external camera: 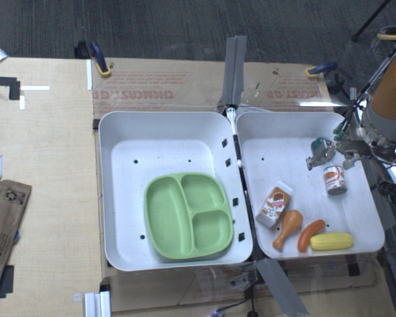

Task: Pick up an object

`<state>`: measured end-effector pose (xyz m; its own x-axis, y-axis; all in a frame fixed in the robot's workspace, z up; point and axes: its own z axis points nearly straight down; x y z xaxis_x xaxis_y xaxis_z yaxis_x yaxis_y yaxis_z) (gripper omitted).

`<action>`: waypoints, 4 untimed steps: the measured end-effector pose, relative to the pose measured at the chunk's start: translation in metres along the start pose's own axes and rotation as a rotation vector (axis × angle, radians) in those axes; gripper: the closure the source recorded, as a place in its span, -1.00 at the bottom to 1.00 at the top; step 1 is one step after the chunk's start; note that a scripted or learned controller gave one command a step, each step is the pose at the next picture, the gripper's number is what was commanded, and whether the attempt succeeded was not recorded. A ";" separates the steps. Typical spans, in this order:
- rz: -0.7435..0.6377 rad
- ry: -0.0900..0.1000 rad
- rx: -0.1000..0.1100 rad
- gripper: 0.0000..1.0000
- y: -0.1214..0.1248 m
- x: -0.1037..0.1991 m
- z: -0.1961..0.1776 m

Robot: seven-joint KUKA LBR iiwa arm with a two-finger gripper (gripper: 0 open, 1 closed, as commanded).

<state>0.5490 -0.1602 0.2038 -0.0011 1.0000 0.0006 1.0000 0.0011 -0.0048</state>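
Observation:
The right bin (287,131) holds several toy foods. A small red-and-white can (334,179) lies near the bin's right wall. Toward the front lie a little carton (275,206), a tan drumstick (288,228), an orange sausage (311,234) and a yellow corn cob (330,242). My gripper (319,153) hangs over the right part of this bin, just above and left of the can, with nothing seen in it. The arm reaches in from the right edge.
The left bin (119,150) contains a green divided plate (187,214). A grey divider post (234,68) rises between the bins at the back. Clamps and cardboard sit behind the bins, and a brown paper bag (3,223) lies at far left.

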 end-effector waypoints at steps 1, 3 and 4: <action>0.000 0.000 0.000 -1.00 0.000 0.000 0.000; 0.124 -0.001 -0.002 -1.00 0.033 0.035 0.060; 0.045 0.000 0.000 -1.00 0.016 0.031 0.070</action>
<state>0.5649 -0.1292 0.1335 0.0442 0.9990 -0.0001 0.9990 -0.0442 -0.0051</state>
